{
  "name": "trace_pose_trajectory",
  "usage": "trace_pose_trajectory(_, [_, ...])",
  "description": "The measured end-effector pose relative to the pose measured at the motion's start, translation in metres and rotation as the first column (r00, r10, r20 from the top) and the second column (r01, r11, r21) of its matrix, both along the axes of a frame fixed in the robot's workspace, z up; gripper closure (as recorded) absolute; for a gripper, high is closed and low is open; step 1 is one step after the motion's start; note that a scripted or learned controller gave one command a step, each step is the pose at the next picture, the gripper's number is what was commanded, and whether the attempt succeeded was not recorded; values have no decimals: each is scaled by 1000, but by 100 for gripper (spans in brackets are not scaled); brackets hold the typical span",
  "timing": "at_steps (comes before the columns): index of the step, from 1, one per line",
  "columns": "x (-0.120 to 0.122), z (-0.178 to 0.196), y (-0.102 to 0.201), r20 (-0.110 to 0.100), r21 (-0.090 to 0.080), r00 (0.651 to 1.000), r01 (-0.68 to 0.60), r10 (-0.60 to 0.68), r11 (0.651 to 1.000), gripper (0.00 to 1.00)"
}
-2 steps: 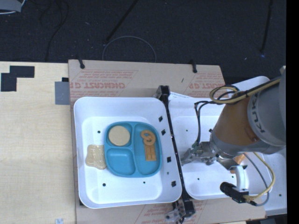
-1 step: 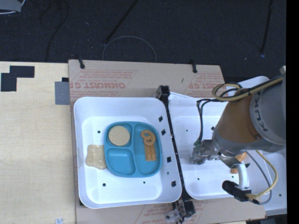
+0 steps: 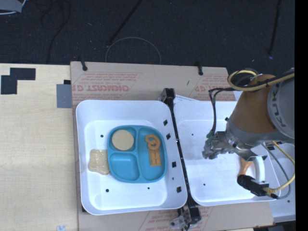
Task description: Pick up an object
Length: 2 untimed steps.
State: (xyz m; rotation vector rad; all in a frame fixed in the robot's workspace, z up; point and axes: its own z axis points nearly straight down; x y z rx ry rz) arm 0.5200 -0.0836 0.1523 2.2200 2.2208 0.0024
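The pale wooden worktop [image 3: 33, 153] carries a cardboard sheet [image 3: 120, 81], and the two white bins sit side by side on that sheet. A black strip [image 3: 177, 153] runs along the seam between them.

The left bin [image 3: 96, 198] holds most of the things that could be picked. The right bin [image 3: 199, 119] has the arm [image 3: 255, 114] over it, reaching in from the right with its orange band above the wrist.

A blue tray [image 3: 127, 170] with three compartments lies flat near the middle of the left bin. A pale yellowish pad [image 3: 98, 161] lies on the bin floor, touching the tray's left edge. A round tan disc [image 3: 122, 139] rests in the tray's upper left compartment. A wooden key shape [image 3: 153, 150] lies in the long right compartment, ring end uppermost. The lower left compartment is bare.

In the right bin a small orange piece [image 3: 245, 166] shows just under the wrist, partly hidden by it.

The fingers [image 3: 210, 150] are low over the right bin's floor, left of the orange piece and apart from it. I cannot tell whether they are open or closed.
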Motion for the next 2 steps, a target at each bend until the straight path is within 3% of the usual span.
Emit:
trace_pose_trajectory(1, [2, 63, -3, 2, 0, 1000, 0, 0, 1000, 100])
trace_pose_trajectory(2, [2, 94, -4, -1, 0, 1000, 0, 0, 1000, 100])
